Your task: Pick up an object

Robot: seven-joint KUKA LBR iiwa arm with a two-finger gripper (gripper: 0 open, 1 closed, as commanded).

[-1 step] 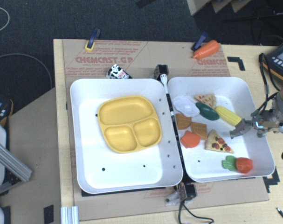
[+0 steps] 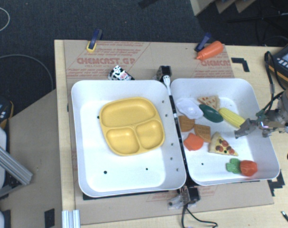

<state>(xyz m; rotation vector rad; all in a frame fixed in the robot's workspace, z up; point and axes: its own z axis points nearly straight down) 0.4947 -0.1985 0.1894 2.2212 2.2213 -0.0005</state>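
The right bin (image 2: 257,96) holds several toy foods. Among them are a corn cob (image 2: 231,118), a dark green piece (image 2: 210,113), a white piece (image 2: 190,108), two pizza slices (image 2: 223,146) (image 2: 209,101), brown bread pieces (image 2: 203,131), an orange-red piece (image 2: 194,142) and a red piece with a green end (image 2: 242,166). My gripper (image 2: 244,129) reaches in over the bin's right side. It sits just right of the corn cob and above the lower pizza slice. Nothing shows in its grasp.
The left bin (image 2: 87,151) holds a yellow divided plate (image 2: 129,126). On the bench behind the bins lie a toy carrot (image 2: 210,50), a black-and-white toy (image 2: 120,73) and a yellow-tipped clamp (image 2: 92,42). Cables hang at the right edge.
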